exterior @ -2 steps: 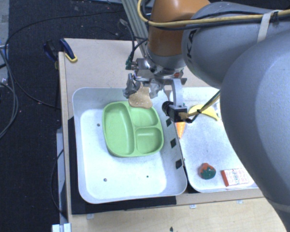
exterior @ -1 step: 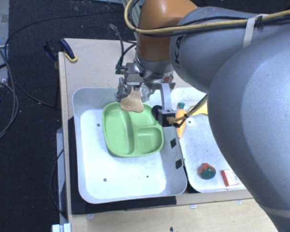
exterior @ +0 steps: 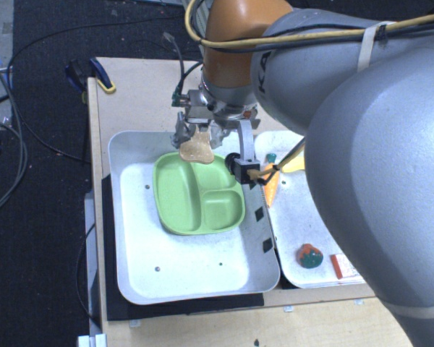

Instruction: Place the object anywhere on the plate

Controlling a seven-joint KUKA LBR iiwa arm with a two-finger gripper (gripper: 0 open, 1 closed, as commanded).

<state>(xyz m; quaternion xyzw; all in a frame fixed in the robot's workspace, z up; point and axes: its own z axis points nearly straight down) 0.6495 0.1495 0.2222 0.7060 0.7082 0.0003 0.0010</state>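
Note:
A green sectioned plate [exterior: 195,197] lies in the left white bin [exterior: 137,266]. Over the plate's far rim hangs a tan, flat, bread-like object [exterior: 197,150], and my gripper [exterior: 197,137] is shut on its upper part, coming down from the orange-banded wrist [exterior: 239,27]. The object's lower edge overlaps the plate's far rim in this view; whether it touches the rim I cannot tell.
The right bin [exterior: 304,226] holds a yellow-orange piece [exterior: 273,186], a small teal item [exterior: 271,158], a round orange-and-green toy [exterior: 309,256] and a red-and-white item [exterior: 341,266]. The big grey arm covers the right side. A yellow-handled tool [exterior: 101,78] lies at the bench's far left.

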